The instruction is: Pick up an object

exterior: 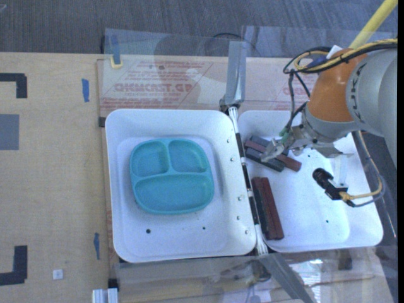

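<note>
Though faint, red lettering point(155, 87) unreadable.

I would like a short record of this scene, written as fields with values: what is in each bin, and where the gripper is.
left bin: a teal divided plate, lying flat near the middle
right bin: a long dark red-brown block by the inner wall; smaller dark blocks in a pile near the top left corner
gripper: low over the pile of smaller blocks
jaws: state cannot be told
arm: reaches in from the right
</note>
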Available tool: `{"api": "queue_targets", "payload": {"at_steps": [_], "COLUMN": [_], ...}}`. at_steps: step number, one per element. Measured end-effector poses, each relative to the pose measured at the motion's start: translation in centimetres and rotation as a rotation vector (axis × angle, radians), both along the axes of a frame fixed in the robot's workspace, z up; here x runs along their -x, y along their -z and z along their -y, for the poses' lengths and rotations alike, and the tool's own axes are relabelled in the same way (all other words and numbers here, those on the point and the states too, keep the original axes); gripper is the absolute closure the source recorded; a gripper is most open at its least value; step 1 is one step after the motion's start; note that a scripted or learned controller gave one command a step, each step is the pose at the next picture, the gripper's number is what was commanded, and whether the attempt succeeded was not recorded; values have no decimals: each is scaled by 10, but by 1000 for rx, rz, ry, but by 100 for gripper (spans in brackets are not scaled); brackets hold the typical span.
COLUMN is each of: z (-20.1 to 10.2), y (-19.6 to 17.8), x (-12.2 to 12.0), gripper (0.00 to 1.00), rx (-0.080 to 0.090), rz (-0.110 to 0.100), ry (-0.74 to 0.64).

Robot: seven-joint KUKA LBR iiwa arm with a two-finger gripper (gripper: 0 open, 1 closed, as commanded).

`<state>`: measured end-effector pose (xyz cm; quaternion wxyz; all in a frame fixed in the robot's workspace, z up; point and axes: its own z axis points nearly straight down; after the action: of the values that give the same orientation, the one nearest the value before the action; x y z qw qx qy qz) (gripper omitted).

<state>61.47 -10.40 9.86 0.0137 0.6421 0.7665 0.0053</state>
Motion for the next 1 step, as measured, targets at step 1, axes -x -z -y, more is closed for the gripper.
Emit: {"api": "queue_targets", "payload": {"at_steps": [1], "z": [4], "y": [1], "x": [-12], "gripper": [0], "rx": [-6], "rz": [-9], "ry": [-15]}}
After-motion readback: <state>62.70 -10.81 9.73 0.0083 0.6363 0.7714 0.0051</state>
